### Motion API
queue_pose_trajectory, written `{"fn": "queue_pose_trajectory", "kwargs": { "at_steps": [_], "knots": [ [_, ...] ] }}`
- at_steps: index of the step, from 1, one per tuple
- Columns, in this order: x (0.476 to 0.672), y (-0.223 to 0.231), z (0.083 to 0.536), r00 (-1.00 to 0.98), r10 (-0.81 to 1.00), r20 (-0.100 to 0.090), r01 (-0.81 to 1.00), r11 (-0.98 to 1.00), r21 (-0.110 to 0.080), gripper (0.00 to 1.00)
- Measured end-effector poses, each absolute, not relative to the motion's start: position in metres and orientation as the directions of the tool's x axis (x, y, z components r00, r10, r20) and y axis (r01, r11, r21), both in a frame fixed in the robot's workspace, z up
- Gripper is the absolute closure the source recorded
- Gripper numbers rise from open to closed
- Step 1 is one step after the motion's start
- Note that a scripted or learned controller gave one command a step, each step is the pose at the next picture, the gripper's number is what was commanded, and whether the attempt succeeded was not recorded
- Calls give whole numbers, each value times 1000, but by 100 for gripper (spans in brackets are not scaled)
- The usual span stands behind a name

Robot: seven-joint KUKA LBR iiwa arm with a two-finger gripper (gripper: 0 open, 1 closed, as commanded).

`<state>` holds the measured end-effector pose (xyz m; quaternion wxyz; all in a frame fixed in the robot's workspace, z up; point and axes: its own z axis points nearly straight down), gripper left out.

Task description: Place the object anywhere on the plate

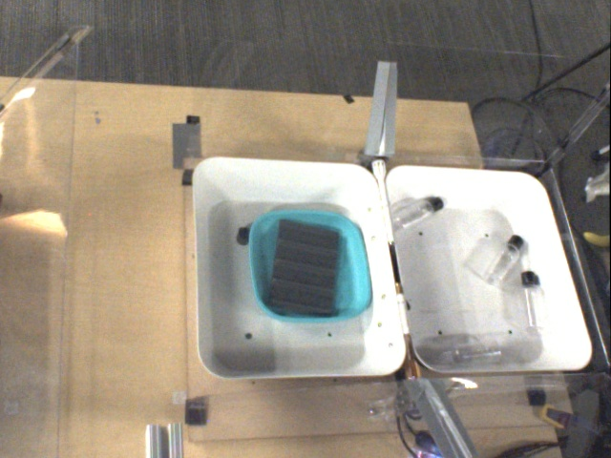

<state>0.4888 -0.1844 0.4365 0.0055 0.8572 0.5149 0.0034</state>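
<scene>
You were at the end of the task, by my reading: the dark ribbed block [305, 269] lay flat on the turquoise plate [359, 273] in the left bin [215, 284]. Clear vials [495, 258] lay in the right bin [563, 256]. Next you needed only to confirm placement.

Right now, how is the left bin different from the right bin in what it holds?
The left bin holds one turquoise plate with a dark ribbed block lying on it; the right bin holds several small clear bottles with dark caps. The left bin's load sits together in the middle, while the right bin's bottles lie scattered, some near the walls. Both bins are white, shallow and about the same size, side by side.
</scene>
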Motion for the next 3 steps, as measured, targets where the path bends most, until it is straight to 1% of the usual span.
{"fn": "queue_pose_trajectory", "kwargs": {
  "at_steps": [2, 3],
  "knots": [
    [489, -197, 436, 680, 733, 3, 733, -680, 11, 0],
    [488, -199, 436, 783, 622, 5, 622, -783, 10, 0]
  ]
}}
